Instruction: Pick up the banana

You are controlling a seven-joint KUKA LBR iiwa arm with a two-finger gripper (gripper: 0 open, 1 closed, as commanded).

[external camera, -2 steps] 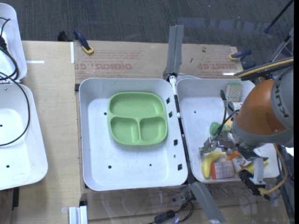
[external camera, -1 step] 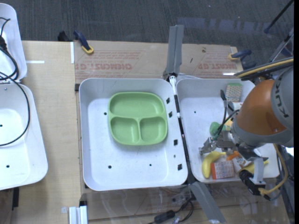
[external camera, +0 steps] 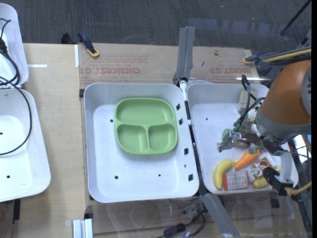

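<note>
A robotics lab: a grey arm (external camera: 290,100) with an orange band reaches over a cardboard-covered tabletop (external camera: 133,63) carrying two shallow white bins (external camera: 91,133) clamped side by side. Black cables (external camera: 20,108) trail along the tabletop's left edge, and dark office carpet (external camera: 148,9) lies beyond its far edge.

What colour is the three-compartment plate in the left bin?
Light green; the divided plastic plate shows best in the camera view.
</note>
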